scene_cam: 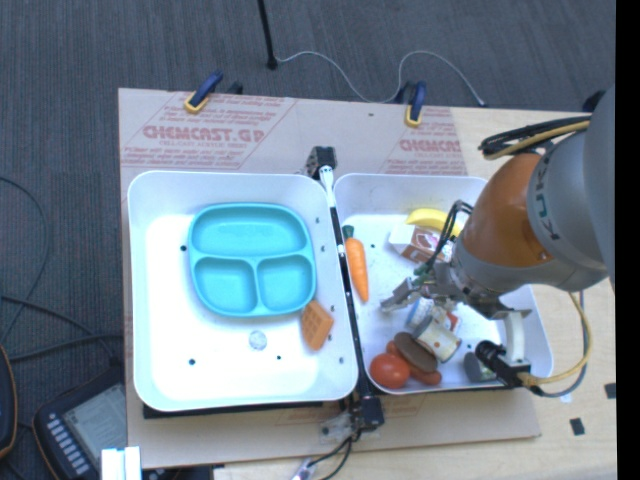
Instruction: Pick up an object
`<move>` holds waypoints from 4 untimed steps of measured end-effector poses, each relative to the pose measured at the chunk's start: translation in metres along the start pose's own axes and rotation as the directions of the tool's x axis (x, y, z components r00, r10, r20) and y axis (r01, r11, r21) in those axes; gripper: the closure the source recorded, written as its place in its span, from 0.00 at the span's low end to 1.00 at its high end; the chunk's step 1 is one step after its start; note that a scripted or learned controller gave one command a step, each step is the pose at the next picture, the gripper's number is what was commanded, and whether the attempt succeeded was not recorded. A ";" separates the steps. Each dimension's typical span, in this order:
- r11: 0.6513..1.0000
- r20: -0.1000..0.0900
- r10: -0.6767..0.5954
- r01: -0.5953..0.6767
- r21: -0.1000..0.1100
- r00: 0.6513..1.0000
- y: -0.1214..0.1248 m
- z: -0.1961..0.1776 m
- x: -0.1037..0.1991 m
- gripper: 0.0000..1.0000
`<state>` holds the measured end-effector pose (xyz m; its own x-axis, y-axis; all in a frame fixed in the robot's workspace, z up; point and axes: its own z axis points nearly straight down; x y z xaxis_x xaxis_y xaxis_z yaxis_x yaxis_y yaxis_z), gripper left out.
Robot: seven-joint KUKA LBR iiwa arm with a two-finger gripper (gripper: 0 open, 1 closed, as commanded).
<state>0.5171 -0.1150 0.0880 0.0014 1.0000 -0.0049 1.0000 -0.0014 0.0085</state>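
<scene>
My gripper (pixel 420 303) hangs low over the middle of the right bin (pixel 375 203), under the arm's orange band (pixel 500 233). Right beneath and beside it lie a white cup-like piece (pixel 438 342) and a small blue-and-white item (pixel 420 318). An orange carrot (pixel 357 268) lies left of the gripper, near the divider. A yellow banana (pixel 428 217) and a brown packet (pixel 424 242) sit behind it. Near the front rim rest a red tomato (pixel 390 370) and a brown sausage-shaped piece (pixel 414 354). Whether anything is held is hidden from this angle.
The left bin (pixel 160 368) holds a light blue compartment tray (pixel 250 258), an orange toast-like piece (pixel 317 324) by the divider and a small clear bit (pixel 258 340). A dark green item (pixel 478 366) sits at the right bin's front right. Clamps and cables lie behind the bins.
</scene>
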 end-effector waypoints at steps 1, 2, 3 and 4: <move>1.000 0.000 0.000 0.000 -0.003 1.000 0.001 -0.011 0.000 1.00; 1.000 -0.002 -0.001 0.001 0.008 1.000 0.029 -0.036 -0.066 1.00; 1.000 -0.003 -0.001 0.001 0.009 1.000 0.029 -0.036 -0.065 0.00; 1.000 -0.001 -0.002 0.002 0.000 1.000 -0.022 0.000 -0.051 0.00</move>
<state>0.4950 -0.1656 0.0879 -0.0001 1.0000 -0.0035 1.0000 0.0002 0.0083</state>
